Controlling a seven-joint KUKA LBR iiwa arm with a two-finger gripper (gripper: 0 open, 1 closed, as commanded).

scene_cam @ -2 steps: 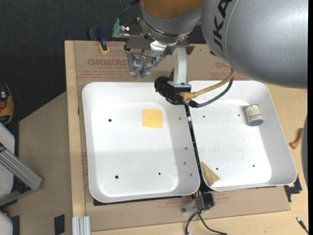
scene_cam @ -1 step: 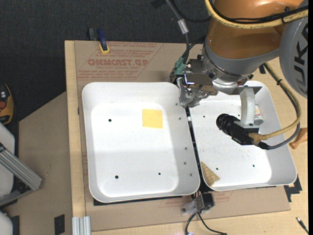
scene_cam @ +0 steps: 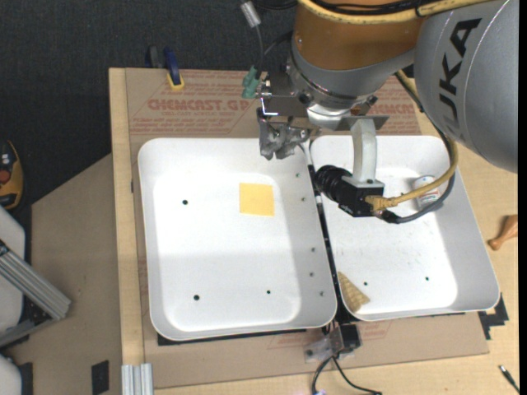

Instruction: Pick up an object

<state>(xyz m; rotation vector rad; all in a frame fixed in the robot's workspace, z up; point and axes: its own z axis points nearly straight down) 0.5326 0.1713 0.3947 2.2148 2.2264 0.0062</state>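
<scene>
A yellow square (scene_cam: 256, 198) lay flat in the left bin (scene_cam: 165, 245), toward its far right. The tool (scene_cam: 280, 142) hung over that bin's far right corner, apart from the square. A tan piece (scene_cam: 352, 292) sat in the right bin's (scene_cam: 461, 262) near left corner.

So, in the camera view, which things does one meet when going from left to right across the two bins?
Left bin → yellow square → tool over the left bin's far right corner → tan wedge at the right bin's near left corner → right bin.
</scene>
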